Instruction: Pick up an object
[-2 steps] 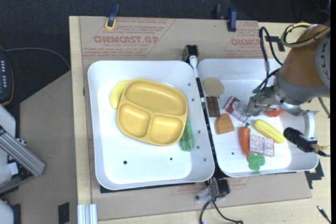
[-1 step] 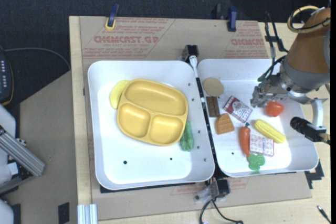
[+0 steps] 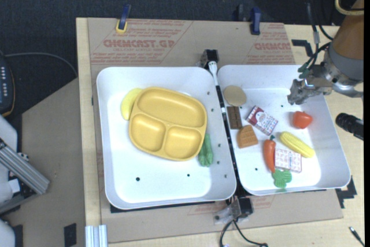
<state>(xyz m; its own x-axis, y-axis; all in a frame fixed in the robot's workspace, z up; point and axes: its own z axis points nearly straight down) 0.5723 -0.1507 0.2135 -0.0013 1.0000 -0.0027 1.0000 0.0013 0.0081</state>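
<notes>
My gripper [image 3: 298, 91] hangs over the upper right part of the right bin [image 3: 332, 173], with nothing visibly held in it. Just below it lies a red tomato [image 3: 302, 119]. Further left in that bin are a red-and-white packet [image 3: 262, 120], a tan round biscuit [image 3: 235, 94], a brown bar [image 3: 234, 117] and an orange wedge [image 3: 247, 137]. Toward the front lie a yellow corn cob [image 3: 297, 144], a carrot [image 3: 270, 153], a pink-patterned white packet [image 3: 288, 159] and a small green piece [image 3: 281, 177].
The left bin [image 3: 156, 191] holds a yellow divided plate [image 3: 167, 123], a yellow banana [image 3: 130, 102] tucked at its left edge and a green vegetable [image 3: 205, 152] by the divider. Clamps sit at the bench's back edge.
</notes>
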